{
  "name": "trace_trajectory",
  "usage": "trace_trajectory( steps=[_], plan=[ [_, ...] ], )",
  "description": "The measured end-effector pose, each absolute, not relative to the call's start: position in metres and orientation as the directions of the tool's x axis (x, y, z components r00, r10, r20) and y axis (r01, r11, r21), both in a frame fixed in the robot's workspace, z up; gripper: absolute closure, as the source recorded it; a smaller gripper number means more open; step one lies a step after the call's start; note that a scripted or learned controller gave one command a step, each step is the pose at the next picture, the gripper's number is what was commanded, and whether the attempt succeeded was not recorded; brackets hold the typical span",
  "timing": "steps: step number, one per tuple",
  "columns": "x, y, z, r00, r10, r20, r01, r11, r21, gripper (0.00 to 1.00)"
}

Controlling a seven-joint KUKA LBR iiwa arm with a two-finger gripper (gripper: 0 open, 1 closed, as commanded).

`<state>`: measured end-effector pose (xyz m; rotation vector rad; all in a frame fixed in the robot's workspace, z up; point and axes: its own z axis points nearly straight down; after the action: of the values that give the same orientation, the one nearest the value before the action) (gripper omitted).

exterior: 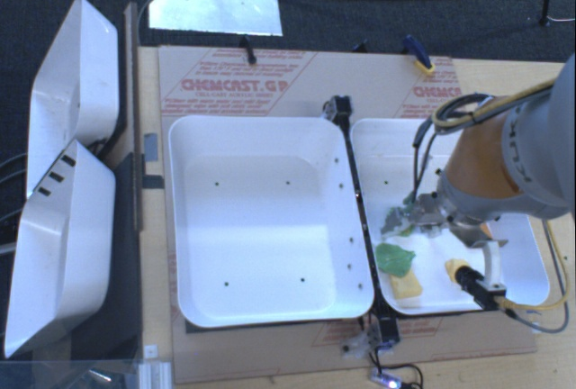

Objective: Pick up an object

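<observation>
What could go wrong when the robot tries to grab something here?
The green piece and the yellow block lie very close together, so the gripper might catch both, or nudge one away. They also sit near the side wall of their bin, which the gripper could bump on its way down.

The arm (544, 153) is cased in grey and banded in orange above the wrist; dark and yellow cables (450, 111) are looped above the dull metal gripper (410, 214).
</observation>
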<state>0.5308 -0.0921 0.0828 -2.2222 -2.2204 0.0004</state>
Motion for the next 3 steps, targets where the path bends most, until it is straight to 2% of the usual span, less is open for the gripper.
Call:
trace_trajectory(
  steps=[1, 2, 3],
  plan=[
    [0.524, -0.086, 0.084, 0.000, 1.000, 0.000, 1.000, 0.000, 0.001, 0.00],
    [0.536, -0.085, 0.084, -0.001, 1.000, 0.000, 1.000, 0.001, 0.001, 0.00],
    [0.536, -0.085, 0.096, -0.001, 1.000, 0.000, 1.000, 0.001, 0.004, 1.00]
  ],
)
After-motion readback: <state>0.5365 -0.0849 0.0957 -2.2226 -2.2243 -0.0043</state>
